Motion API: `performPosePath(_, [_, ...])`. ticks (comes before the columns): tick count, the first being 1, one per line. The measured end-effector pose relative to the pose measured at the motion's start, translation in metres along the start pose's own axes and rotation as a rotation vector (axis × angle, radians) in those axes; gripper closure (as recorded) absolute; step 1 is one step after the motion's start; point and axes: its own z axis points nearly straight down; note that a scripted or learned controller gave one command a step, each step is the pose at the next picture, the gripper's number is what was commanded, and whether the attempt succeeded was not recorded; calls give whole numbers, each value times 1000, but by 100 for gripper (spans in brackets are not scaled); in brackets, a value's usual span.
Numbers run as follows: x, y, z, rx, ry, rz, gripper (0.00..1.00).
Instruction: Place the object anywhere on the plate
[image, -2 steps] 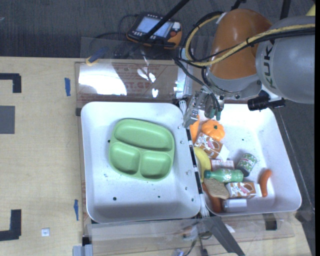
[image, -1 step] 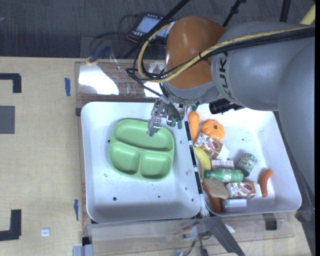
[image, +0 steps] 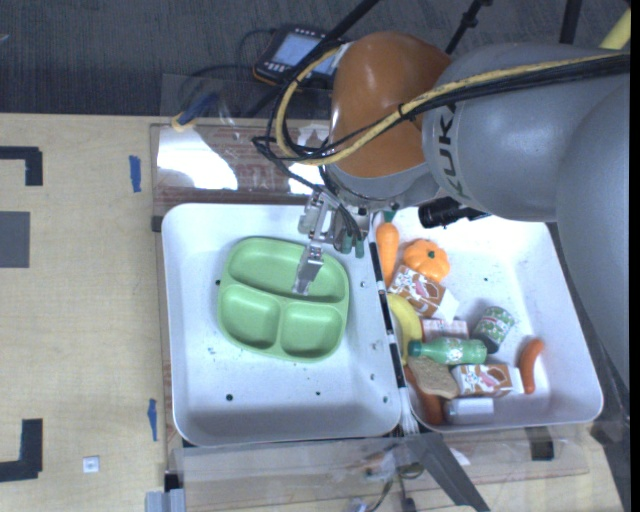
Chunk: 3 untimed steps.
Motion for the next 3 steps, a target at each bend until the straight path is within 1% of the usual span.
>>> performPosePath(1, [-2, 2, -9, -3, -3, 2, 100])
performPosePath(2, [-2, 2, -9, -3, -3, 2, 0])
performPosePath(3, [-3, 3, -17, -7, -7, 4, 100])
